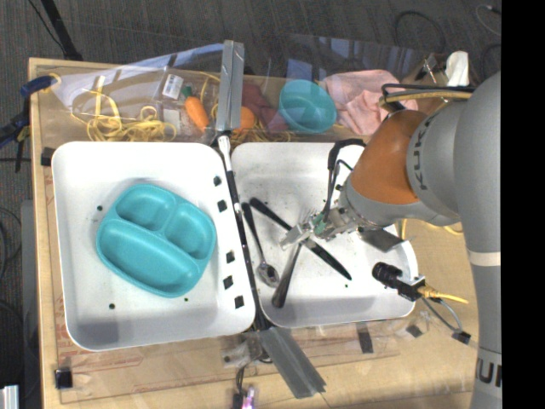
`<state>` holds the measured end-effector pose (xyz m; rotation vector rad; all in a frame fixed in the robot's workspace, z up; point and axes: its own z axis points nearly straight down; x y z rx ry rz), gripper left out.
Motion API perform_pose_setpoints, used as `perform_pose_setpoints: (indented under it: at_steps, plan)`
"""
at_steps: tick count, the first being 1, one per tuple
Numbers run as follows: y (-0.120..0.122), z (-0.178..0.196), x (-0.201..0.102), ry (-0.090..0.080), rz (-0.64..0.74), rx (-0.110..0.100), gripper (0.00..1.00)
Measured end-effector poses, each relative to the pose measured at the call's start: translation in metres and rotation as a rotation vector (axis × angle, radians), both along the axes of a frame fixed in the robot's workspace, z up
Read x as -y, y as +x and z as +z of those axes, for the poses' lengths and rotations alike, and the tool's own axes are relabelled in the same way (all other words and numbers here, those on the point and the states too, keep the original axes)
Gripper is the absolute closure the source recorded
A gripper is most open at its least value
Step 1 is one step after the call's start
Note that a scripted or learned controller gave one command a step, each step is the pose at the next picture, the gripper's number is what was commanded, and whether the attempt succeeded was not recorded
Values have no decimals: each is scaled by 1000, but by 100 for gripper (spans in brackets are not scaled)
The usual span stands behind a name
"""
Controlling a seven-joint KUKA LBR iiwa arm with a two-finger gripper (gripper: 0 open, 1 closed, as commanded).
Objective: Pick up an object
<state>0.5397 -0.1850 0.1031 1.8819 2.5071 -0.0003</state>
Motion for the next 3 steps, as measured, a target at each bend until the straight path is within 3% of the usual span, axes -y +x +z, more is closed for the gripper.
perform_pose_setpoints:
  at_steps: [3]
  plan:
    - [0, 0, 0, 0, 0, 0, 0]
